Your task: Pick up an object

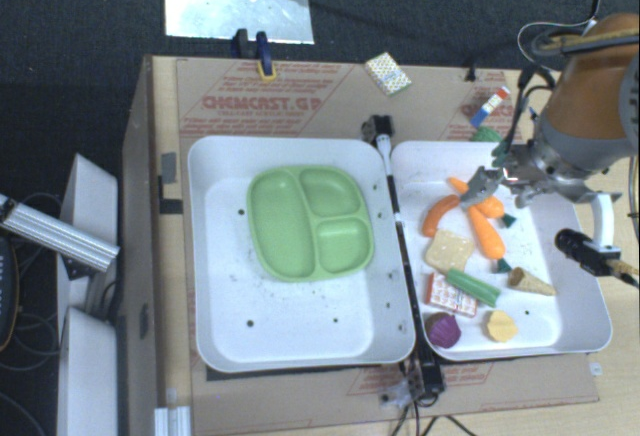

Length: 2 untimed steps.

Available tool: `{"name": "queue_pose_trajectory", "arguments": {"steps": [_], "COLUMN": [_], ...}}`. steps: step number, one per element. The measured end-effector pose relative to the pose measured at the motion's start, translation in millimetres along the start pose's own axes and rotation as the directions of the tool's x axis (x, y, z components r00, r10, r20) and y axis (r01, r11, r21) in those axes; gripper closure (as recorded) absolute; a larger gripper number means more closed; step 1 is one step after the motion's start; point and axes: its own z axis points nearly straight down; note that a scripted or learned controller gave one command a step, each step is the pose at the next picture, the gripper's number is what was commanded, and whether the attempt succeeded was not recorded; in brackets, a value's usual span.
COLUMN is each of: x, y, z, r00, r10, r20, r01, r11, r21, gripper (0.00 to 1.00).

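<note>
The right bin point(585, 319) holds several toy foods. Among them are two orange carrots point(437, 214) point(487, 234), a tan cracker point(448, 250), a green cucumber point(472, 285), a red and white box point(452, 296), a purple piece point(443, 330), a yellow piece point(500, 326) and a cone point(530, 281). My gripper point(487, 184) hangs over the bin's far part, just above the carrots. Part of the upper carrot is hidden beneath it.
A green divided plate point(310, 222) lies in the left bin point(220, 324). A black divider point(398, 234) runs between the bins. A small patterned block point(387, 73) and a red and blue item point(490, 106) lie on the cardboard behind the bins.
</note>
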Motion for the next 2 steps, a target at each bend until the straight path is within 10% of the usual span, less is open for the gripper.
{"name": "queue_pose_trajectory", "arguments": {"steps": [1,2], "x": [-65.8,-65.0], "y": [12.1,13.4], "z": [122.3,111.1], "r00": [1.000,1.000], "r10": [0.003,0.001], "r20": [0.002,0.001], "r01": [-0.003,-0.001], "r11": [1.000,1.000], "r21": [0.000,-0.003], "gripper": [0.00,1.00]}}
